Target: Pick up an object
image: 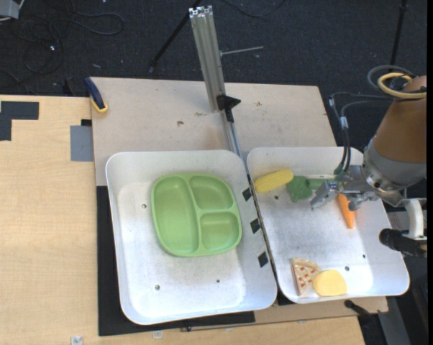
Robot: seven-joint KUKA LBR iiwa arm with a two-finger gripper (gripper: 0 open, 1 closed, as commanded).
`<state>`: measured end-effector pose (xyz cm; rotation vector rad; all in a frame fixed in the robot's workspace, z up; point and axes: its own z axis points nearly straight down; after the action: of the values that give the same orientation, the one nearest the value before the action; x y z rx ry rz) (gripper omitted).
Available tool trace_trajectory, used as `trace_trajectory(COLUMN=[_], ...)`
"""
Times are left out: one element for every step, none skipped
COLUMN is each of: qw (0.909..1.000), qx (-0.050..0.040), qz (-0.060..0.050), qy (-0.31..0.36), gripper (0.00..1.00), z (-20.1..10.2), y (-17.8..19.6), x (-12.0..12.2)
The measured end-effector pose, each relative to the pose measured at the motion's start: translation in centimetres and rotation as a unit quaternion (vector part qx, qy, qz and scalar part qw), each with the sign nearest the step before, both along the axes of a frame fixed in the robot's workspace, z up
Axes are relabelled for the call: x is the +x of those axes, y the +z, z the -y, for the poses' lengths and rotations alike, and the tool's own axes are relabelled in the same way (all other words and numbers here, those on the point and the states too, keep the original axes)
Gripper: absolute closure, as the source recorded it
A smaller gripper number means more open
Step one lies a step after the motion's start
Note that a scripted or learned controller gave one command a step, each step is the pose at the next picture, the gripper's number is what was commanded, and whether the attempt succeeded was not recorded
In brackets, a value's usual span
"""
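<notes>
In the right bin (pixel 378 282) lie a yellow banana-shaped toy (pixel 273 180), a green toy (pixel 299 189), an orange carrot (pixel 345 210), a pizza slice (pixel 303 274) and a round yellow piece (pixel 330 284). My gripper (pixel 323 195) hangs low over the back of this bin. It is just right of the green toy and left of the carrot. No object shows in its grasp. The arm's wrist covers the carrot's upper end.
The left bin (pixel 130 264) holds a green divided plate (pixel 196 214). A metal post (pixel 209 56) rises behind the two bins. The arm's grey body (pixel 400 146) fills the back right corner. Black clips (pixel 254 225) sit along the seam between the bins.
</notes>
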<state>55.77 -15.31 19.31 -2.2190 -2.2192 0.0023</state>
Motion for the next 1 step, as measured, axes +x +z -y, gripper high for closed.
trace_trajectory(qw=[1.0], qx=[0.0005], qz=[-0.003], qy=[-0.001], gripper=[0.0], z=[-0.2], y=[-6.47], x=[-0.03])
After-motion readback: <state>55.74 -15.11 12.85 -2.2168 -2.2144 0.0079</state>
